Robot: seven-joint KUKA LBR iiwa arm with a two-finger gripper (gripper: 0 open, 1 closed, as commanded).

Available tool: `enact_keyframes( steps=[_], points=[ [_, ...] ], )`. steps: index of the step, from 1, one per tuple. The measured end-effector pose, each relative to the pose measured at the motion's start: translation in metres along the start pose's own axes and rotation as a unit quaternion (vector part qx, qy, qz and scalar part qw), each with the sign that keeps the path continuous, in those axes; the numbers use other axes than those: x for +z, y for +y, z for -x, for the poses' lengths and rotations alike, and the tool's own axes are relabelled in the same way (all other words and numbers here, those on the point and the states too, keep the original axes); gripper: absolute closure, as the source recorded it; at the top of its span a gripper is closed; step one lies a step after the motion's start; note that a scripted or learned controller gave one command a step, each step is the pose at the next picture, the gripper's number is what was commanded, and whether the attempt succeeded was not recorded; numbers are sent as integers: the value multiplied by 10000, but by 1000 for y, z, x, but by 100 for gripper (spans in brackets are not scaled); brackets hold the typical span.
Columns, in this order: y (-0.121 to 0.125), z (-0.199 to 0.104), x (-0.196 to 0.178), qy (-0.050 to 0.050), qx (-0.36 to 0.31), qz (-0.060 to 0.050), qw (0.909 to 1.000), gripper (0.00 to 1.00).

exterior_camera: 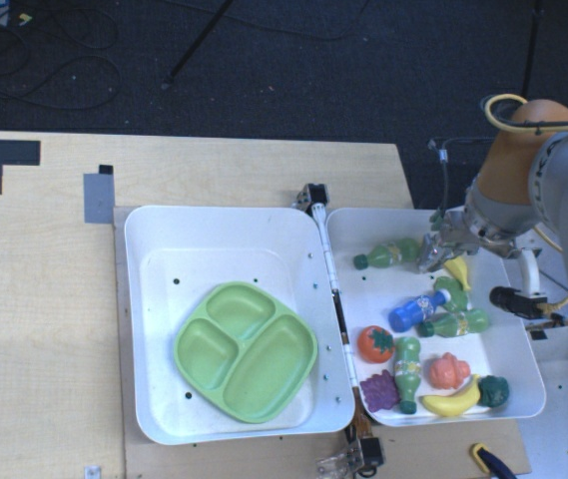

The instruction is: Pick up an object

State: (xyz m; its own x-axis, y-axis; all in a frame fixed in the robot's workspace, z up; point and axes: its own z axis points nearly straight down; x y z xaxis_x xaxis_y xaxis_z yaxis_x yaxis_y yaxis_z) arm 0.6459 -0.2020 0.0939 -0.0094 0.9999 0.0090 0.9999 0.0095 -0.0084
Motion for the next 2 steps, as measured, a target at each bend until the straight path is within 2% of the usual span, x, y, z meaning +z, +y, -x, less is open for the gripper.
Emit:
enact_keyframes(
  steps=[1,2],
  points=[
    [0,-3,0,42,-8,-20,10000,0],
    [0,-2,-7,19,-11,-29,10000,100]
  ],
)
